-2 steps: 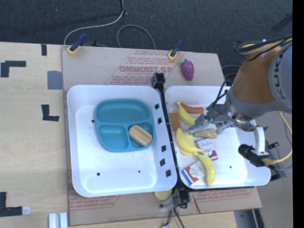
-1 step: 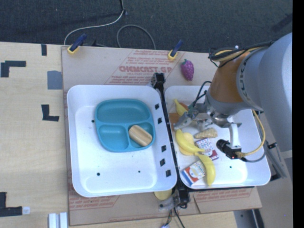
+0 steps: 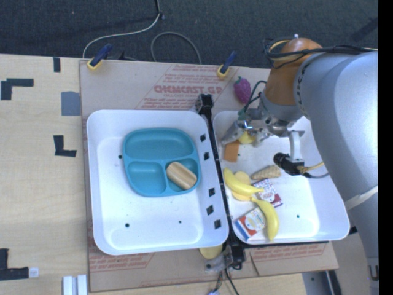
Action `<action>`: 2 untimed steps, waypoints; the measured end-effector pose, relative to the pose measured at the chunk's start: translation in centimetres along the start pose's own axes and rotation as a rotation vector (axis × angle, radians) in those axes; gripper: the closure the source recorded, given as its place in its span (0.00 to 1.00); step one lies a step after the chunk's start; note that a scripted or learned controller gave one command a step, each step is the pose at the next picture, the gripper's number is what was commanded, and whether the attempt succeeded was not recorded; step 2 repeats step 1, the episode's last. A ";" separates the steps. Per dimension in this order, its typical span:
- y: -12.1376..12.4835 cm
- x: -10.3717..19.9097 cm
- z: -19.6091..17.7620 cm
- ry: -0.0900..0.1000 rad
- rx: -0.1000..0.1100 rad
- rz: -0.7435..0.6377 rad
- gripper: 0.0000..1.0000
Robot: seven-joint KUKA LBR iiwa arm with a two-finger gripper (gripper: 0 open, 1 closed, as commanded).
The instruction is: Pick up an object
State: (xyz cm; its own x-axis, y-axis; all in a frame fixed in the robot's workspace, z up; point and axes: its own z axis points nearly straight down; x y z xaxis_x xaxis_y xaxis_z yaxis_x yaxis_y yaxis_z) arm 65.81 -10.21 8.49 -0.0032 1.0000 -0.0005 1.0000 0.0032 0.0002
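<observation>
From the camera above, my arm (image 3: 331, 91) comes in from the right, grey with its orange band, and my gripper (image 3: 244, 129) is down in the far left corner of the right bin (image 3: 328, 217). I cannot tell how it stands, spread or pressed together, since the wrist hides it. A small orange block (image 3: 231, 151) lies just near of the gripper, with a bit of yellow (image 3: 247, 138) right beside it. Toward the near side of that bin lie two bananas (image 3: 255, 196), a tan piece (image 3: 265, 173) touching the upper one, and a red, white and blue carton (image 3: 250, 224) by the lower one. A purple grape bunch (image 3: 242, 90) sits on the surface beyond the bin (outside its rim). In the left bin (image 3: 104, 220) rests a blue divided plate (image 3: 161, 161), a bread roll (image 3: 182, 174) in its near right compartment.
</observation>
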 end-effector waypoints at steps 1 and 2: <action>-0.4 -0.1 -1.0 0.000 0.012 0.003 1.00; -0.4 -0.1 -1.0 0.000 0.012 0.003 1.00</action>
